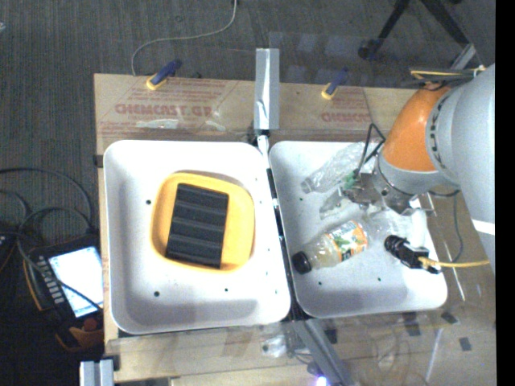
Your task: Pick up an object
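Dark carpet surrounds a brown bench (193,107) carrying two shallow white bins side by side. Left bin (121,240): a yellow rounded tray (165,207) with a black ribbed block (198,224) lying on it. Right bin (362,292): a clear plastic bottle (334,246) on its side, long axis running roughly left-right with a slight tilt, its black cap (301,261) pointing toward the bin's lower left and its base up toward the right. Bottle sits near the bin's middle. Crumpled clear plastic wrap (334,171) lies in the upper part of the same bin.

Arm (451,127), grey with orange band, reaches in from the right. Gripper (372,193) sits low over the right bin, just above and to the right of the bottle, beside the wrap. Bottle is not seen between the fingers. Finger spacing: cannot tell, hidden under the wrist
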Robot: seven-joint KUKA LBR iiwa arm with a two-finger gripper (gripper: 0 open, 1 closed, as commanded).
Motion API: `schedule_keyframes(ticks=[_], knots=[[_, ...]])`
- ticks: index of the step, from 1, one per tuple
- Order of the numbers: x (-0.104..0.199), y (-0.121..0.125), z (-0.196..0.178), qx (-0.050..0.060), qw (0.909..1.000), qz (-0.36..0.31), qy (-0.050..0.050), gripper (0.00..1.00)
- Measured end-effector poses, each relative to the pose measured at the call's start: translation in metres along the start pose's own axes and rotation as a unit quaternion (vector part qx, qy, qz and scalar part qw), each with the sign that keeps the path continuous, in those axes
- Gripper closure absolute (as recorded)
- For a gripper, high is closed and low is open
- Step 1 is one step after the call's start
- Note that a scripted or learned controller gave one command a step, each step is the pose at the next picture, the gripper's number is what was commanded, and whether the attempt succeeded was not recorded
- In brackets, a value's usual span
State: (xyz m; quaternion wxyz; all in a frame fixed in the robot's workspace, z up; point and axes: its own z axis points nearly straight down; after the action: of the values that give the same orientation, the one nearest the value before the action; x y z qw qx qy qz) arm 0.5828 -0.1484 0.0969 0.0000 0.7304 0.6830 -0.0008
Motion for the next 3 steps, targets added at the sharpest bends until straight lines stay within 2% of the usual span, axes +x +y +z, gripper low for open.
schedule_keyframes(ticks=[1,2,3], knots=[[-0.015,-0.056,0.002,-0.011,0.9998,0.016,0.010,0.00],[-0.018,-0.057,-0.004,-0.011,0.9998,0.018,0.006,1.00],[0.002,-0.087,0.003,-0.014,0.9996,-0.023,-0.005,1.00]])
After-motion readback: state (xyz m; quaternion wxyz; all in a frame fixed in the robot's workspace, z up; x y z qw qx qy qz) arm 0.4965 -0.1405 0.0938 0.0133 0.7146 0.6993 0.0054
